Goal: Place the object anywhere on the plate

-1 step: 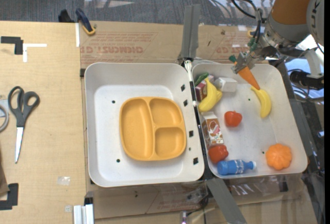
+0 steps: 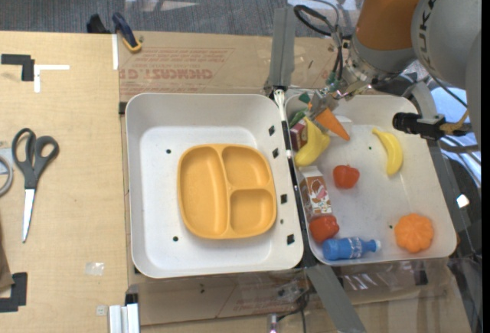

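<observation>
A yellow plate (image 2: 227, 191) with three compartments lies in the left white bin (image 2: 145, 194). My gripper (image 2: 327, 100) hangs over the top left corner of the right bin (image 2: 440, 205), reaching down from the orange-banded wrist. Its fingers are shut on the thick end of an orange toy carrot (image 2: 332, 123) with a green top. The carrot points down and to the right, just over a yellow toy (image 2: 310, 146). Gripper and carrot are to the right of the plate, past the wall between the bins.
The right bin also holds a banana (image 2: 390, 149), a red tomato (image 2: 345, 176), an orange fruit (image 2: 414, 233), a blue bottle (image 2: 348, 249), a red toy (image 2: 324, 228) and a snack packet (image 2: 316, 195). Scissors (image 2: 31, 163) lie on the bench at far left.
</observation>
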### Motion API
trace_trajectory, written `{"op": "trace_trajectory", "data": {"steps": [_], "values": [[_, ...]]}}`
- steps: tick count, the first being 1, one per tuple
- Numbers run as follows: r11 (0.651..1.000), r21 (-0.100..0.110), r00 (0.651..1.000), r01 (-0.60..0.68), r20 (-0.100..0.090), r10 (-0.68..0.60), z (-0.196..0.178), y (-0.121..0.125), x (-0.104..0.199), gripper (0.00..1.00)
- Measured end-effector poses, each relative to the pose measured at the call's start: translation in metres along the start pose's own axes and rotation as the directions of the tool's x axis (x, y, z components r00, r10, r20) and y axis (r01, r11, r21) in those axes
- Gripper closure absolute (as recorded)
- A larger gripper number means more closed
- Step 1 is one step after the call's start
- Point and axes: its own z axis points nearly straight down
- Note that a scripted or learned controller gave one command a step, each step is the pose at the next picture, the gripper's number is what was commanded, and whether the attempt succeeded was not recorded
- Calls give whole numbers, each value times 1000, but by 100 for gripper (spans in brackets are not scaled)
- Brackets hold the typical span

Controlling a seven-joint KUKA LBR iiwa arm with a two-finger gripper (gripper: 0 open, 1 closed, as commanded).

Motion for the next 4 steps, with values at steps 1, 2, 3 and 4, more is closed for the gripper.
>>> {"op": "trace_trajectory", "data": {"steps": [1,2,3,4], "values": [[999,1,999,54,0,-54,11,14,71,100],[1000,2,1000,-25,0,25,12,-14,137,100],[999,2,999,37,0,-37,44,28,230,100],[999,1,999,36,0,-36,44,28,229,0]]}}
